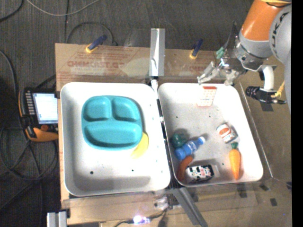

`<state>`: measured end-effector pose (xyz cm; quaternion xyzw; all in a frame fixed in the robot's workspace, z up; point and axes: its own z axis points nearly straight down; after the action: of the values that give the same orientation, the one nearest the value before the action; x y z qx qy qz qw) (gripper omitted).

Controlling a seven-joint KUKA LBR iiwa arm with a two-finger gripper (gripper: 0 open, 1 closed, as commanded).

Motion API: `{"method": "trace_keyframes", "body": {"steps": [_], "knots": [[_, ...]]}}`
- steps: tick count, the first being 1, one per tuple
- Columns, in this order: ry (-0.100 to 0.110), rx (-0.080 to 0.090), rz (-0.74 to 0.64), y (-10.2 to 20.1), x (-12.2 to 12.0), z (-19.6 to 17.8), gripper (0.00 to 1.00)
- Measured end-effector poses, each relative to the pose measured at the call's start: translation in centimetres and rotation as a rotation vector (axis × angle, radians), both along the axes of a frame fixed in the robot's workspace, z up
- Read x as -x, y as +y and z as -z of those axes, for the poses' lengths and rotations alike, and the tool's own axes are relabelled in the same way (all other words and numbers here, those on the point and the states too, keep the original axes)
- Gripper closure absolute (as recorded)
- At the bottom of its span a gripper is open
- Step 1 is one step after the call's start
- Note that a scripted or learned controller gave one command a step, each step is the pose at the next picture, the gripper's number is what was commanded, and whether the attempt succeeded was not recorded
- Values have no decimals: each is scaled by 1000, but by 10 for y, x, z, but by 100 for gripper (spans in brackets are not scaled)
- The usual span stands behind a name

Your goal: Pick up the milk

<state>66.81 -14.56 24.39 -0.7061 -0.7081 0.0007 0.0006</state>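
The small white milk carton with red print (pixel 207 96) is seen at the back of the right white bin (pixel 251 122), just under the gripper (pixel 215 72). Its 2 fingers are spread apart. It should be lowered straight over the carton, then squeezed.

A wooden bench (pixel 118 63) is sitting on a dark carpeted floor (pixel 71 13), seen from above at a slant. Two shallow white bins are lying directly on it, side by side and touching along their inner edges: the left bin (pixel 71 174) and the right bin (pixel 246 122). An upright metal post (pixel 157 53) is standing at the back of the bench, just behind the seam between the bins. Two clamps are gripping the back edge, one with a blue handle (pixel 96 43) towards the left, another (pixel 195 49) towards the right. Faint red lettering is showing on the bare wood behind the left bin.
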Motion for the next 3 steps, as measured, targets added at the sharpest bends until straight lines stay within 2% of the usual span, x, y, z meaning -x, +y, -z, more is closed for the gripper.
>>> {"method": "trace_keyframes", "body": {"steps": [1, 2, 3], "knots": [[0, 0, -100, -63, 47, 139, 0], [-1, 1, -181, -50, -1, 156, 0], [-4, 7, -181, -52, -2, 145, 100]]}}
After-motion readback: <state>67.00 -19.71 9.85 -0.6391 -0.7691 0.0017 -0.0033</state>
